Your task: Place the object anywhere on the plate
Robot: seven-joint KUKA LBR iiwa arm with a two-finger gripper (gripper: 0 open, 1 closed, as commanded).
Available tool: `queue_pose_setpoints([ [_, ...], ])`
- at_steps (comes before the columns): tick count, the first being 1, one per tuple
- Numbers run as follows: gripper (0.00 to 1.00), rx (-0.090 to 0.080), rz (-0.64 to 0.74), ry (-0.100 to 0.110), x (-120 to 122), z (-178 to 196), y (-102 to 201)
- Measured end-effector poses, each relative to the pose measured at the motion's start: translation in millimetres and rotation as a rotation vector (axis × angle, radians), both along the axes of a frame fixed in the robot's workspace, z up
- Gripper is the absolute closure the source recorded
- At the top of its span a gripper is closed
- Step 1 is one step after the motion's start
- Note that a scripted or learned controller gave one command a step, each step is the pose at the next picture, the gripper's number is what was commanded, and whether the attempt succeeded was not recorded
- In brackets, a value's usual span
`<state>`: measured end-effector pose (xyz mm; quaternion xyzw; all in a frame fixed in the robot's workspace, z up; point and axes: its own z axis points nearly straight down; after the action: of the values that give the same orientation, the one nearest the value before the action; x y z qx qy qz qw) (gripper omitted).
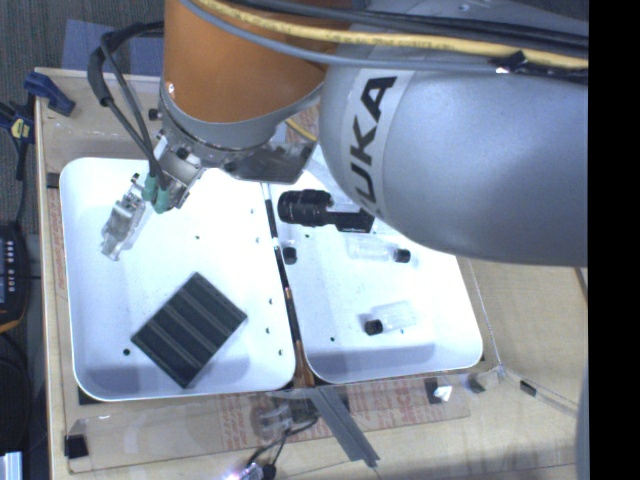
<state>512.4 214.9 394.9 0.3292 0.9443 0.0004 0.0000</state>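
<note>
The plate (190, 328) is a dark, ribbed square lying flat in the front half of the left bin (80, 268). My gripper (120, 224) hangs over the back left part of that bin, up and to the left of the plate and well apart from it. A teal piece (160, 194) sits just above the gripper on the wrist. In the right bin (440, 338) lie a small clear object with a black end (388, 319) and another clear piece (372, 249) farther back. Whether anything is in the gripper is too small to make out.
The big grey arm and its orange band (240, 58) cover the back of both bins. A black cylinder (305, 208) juts out by the divider between the bins. Cables run down the left of the wrist. Wooden bench edges surround the bins.
</note>
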Motion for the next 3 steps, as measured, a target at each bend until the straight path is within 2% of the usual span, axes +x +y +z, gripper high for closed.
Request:
queue_pose_setpoints([
  [1, 1.00, -0.001, 0.160, 0.002, -37, -59, -15],
  [2, 1.00, -0.002, 0.509, 0.004, 19, -149, 3],
  [3, 1.00, -0.019, 0.126, 0.000, -22, -302, -12],
])
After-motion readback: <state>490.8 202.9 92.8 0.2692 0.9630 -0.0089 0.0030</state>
